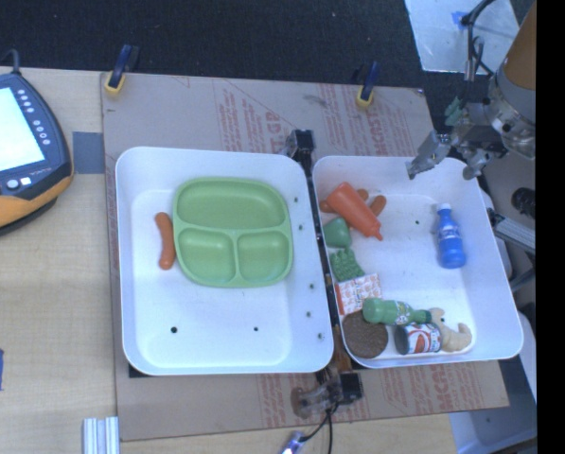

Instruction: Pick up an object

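Pick barely started. Pincer (450,155) hangs over far right corner of right bin (505,296), looks spread apart and holding nothing (bit blurry tbh). Blue bottle (449,236) nearest, lying on bin floor. Descent, grab, lift all left.

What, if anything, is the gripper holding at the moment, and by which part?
Nothing is held: the gripper hangs open over the far right corner of the right bin, with nothing between its fingers.
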Tool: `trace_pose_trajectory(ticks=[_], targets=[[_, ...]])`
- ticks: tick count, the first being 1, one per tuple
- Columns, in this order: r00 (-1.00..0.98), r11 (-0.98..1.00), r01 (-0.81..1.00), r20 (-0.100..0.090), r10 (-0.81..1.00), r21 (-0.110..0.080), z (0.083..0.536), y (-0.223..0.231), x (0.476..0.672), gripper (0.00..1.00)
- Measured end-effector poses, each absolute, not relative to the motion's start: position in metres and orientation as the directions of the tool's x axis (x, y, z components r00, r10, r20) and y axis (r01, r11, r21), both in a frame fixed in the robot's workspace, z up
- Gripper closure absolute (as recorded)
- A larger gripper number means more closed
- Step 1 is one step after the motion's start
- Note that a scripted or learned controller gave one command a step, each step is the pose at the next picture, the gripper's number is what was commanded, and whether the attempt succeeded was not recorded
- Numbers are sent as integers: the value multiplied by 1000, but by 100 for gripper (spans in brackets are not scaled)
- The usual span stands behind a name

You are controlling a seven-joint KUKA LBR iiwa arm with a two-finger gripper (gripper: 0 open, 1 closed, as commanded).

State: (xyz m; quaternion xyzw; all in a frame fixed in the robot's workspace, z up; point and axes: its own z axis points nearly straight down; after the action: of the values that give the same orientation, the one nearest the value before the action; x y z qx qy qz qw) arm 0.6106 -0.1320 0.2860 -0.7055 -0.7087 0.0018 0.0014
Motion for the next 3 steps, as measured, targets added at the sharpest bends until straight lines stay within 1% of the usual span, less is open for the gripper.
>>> trace_pose_trajectory(ticks=[1,2,3], targets=[[-5,5,1000,-1,1000,-6,183,-107,616,0],[-5,5,1000,-2,1000,-6,91,-94,618,0],[-5,5,1000,0,1000,-5,92,-100,656,0]])
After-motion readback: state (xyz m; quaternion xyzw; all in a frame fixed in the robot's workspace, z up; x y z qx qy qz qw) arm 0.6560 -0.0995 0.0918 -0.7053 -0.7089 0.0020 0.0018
